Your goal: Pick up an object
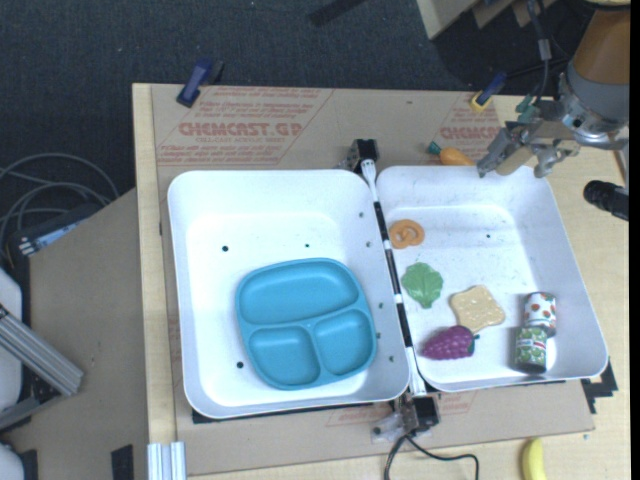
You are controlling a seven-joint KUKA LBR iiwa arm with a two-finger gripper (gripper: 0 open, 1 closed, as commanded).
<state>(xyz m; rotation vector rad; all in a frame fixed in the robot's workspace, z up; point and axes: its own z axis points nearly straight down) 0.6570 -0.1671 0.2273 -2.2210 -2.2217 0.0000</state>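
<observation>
Over on the right-hand shallow white bin [560, 228]: small food toys scattered across its floor. Round orange pretzel-like piece [406, 233] nearest the divider, flat, no clear long axis. Just below it, green leafy lettuce piece [423, 284]. Further right, tan toast slice [477, 308], long axis slanting up toward the right. Beneath that, purple grape bunch [447, 343], lying sideways, stem end pointing right toward the toast. Near the right wall, two small printed cans [535, 332], one above the other. Up at the bin's far right corner, grey two-finger end effector [522, 150] hovering above the rim, fingers spread apart, gripping nothing, touching no toy. Left-hand white bin [200, 218] carrying a blue divided plastic tray [305, 321].
</observation>
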